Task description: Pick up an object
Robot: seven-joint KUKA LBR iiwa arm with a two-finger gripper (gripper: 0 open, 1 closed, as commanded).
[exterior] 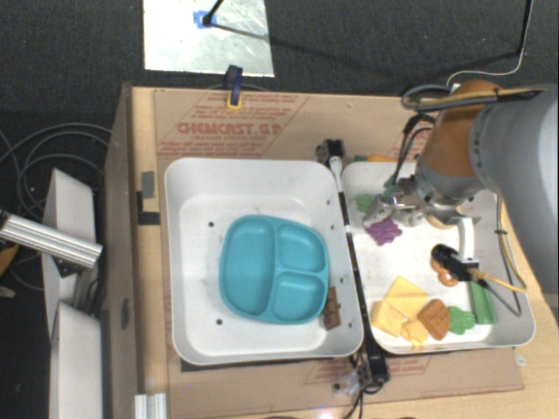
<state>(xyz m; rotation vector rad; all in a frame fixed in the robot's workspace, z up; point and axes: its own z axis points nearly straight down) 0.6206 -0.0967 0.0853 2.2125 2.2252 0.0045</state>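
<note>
My gripper (pixel 397 206) hangs low over the back left part of the right bin (pixel 515 326), under the grey arm and its orange band. A purple toy grape bunch (pixel 382 230) lies just in front of and below it, and a green piece (pixel 364 203) lies right beside it on the left. I see nothing between the fingers. Toward the front of that bin lie a yellow cheese wedge (pixel 400 304), a brown waffle-like piece (pixel 434 319), a small green piece (pixel 462 319), a green stick (pixel 480 300) and an orange ring (pixel 447 277).
The left bin (pixel 188 225) holds a blue divided plate (pixel 274 269) and a small brown piece (pixel 332 308) against its right wall. An orange thing (pixel 380 158) sits at the right bin's back edge. The divider between the bins runs just left of the gripper.
</note>
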